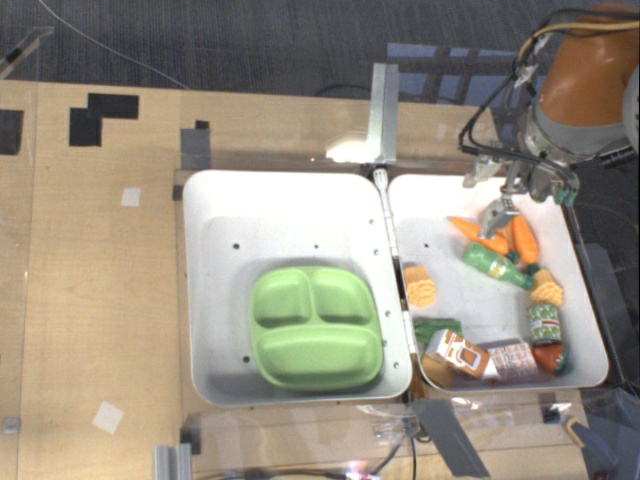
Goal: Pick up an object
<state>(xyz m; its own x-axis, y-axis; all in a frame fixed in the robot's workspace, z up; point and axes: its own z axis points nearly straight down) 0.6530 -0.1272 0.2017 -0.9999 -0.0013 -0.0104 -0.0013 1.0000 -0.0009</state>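
Note:
My gripper (498,215) hangs low over the back of the right bin (440,203), right above two orange carrots (468,229) (524,240). A green bottle (497,265) lies just in front of them. Further forward are a yellow corn piece (421,289), another yellow piece (547,290), a red bottle with a green label (546,329), an orange carton (460,354), a silver packet (512,360) and a dark green item (437,327). Nothing is visibly lifted off the bin floor.
The left bin (230,218) holds a light green divided plate (315,328) towards its front. A metal post (384,118) stands behind the ridge between the bins. The arm's orange band and cables (585,78) fill the top right.

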